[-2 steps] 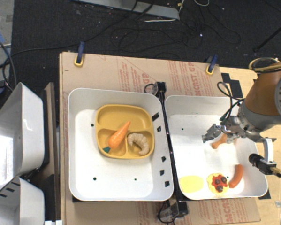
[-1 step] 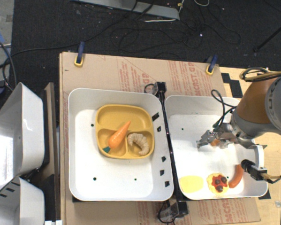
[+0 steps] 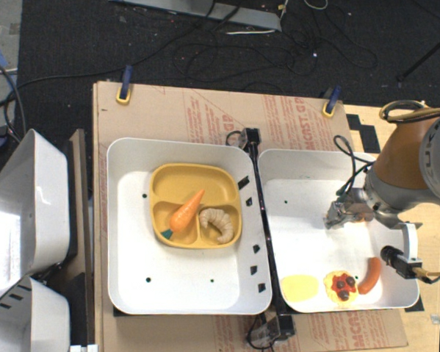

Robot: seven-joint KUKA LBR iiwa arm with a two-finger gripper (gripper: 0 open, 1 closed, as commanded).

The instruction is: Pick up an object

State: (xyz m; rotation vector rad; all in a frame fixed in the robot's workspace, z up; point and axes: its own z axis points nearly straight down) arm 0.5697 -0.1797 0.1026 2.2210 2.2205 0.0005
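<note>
Sausage [image 3: 370, 276]: orange-red, slim, slanted.

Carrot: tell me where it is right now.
The carrot lies in the yellow divided plate inside the left bin, slanting across the plate's divider, just left of the pale shrimp-like piece. The end effector is over the right bin.

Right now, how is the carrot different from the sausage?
The carrot lies on the yellow divided plate in the left bin; the sausage lies straight on the floor of the right bin. The carrot tapers to a point and has a green end; the sausage is rounded at both ends. The carrot looks thicker. Both are orange and slanted alike.
</note>
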